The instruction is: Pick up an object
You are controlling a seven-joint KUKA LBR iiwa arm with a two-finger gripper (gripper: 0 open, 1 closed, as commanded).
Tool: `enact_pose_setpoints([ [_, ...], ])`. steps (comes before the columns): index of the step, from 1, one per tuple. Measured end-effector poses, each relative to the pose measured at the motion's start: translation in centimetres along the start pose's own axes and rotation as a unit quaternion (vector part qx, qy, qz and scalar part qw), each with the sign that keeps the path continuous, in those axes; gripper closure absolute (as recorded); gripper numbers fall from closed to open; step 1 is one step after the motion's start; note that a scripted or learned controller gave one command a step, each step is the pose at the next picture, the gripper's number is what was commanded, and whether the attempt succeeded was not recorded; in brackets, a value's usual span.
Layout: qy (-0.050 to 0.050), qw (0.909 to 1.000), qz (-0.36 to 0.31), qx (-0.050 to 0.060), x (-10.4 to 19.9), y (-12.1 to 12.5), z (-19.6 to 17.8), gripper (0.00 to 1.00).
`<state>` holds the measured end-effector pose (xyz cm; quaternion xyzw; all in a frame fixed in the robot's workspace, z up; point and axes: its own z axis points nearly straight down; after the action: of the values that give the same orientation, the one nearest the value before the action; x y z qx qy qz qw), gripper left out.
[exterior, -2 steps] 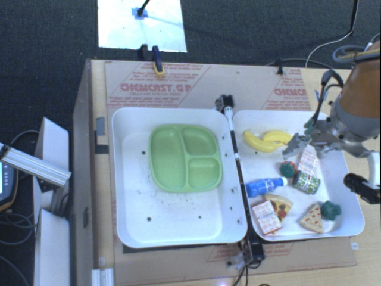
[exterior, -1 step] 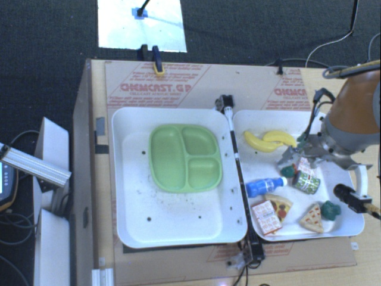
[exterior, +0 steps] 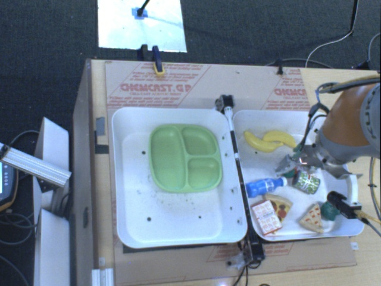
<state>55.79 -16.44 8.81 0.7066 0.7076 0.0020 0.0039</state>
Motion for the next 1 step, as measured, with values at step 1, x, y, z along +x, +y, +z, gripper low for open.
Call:
enact_pose_setpoints([
  [1, -0.004, 1.0000, 0.001, -0.005, -0.36, 0.22, -1.27, 1.00],
])
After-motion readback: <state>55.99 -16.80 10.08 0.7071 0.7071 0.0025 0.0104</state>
